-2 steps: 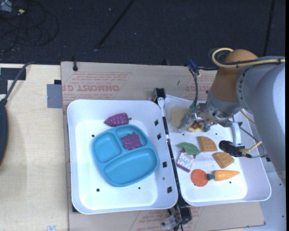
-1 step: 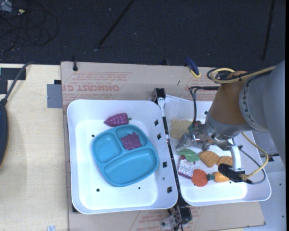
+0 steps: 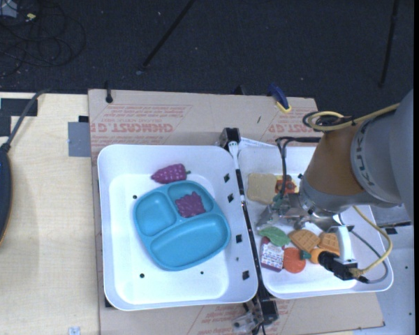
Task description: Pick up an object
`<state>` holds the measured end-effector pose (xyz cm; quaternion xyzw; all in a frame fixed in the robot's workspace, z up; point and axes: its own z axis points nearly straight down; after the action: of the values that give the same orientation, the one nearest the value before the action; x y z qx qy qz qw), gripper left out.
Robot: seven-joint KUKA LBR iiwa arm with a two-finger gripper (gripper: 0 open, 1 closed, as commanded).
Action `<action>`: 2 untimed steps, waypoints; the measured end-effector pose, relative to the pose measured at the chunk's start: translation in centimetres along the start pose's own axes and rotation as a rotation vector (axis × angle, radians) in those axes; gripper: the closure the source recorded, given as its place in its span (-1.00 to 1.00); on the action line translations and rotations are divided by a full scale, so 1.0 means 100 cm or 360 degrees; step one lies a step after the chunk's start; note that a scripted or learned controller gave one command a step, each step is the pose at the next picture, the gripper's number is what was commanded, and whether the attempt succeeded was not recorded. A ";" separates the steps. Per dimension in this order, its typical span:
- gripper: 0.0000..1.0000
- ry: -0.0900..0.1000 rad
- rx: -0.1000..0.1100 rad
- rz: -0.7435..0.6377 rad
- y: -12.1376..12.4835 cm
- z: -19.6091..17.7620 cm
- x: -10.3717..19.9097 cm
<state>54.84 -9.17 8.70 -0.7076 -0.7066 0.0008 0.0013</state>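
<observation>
Small toy foods (image 3: 293, 246) crowd the right bin (image 3: 377, 285) at lower right of the frame, likely light, stiff plastic, slick and prone to shifting; best pinched across a narrow body; gripper (image 3: 288, 206) hangs just above them, grip state impossible to tell; blue tray (image 3: 178, 246) sits in the left bin (image 3: 119, 271).

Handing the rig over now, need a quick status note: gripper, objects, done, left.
Gripper: down in the right bin, among the toys; finger state not visible.
Left bin: blue tray with a purple toy in its upper-right compartment; a second purple toy lies above the tray.
Right bin: pile of small toys below the gripper.
Done: nothing visibly lifted.
Left: grasp and lift one object.
</observation>
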 end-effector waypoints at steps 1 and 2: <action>-1.00 -0.0003 -0.0005 -0.0007 0.068 0.000 -0.021; -1.00 -0.0001 -0.0001 -0.0008 0.096 0.001 -0.033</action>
<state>64.47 -12.53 8.62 -0.7058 -0.7084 0.0008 0.0010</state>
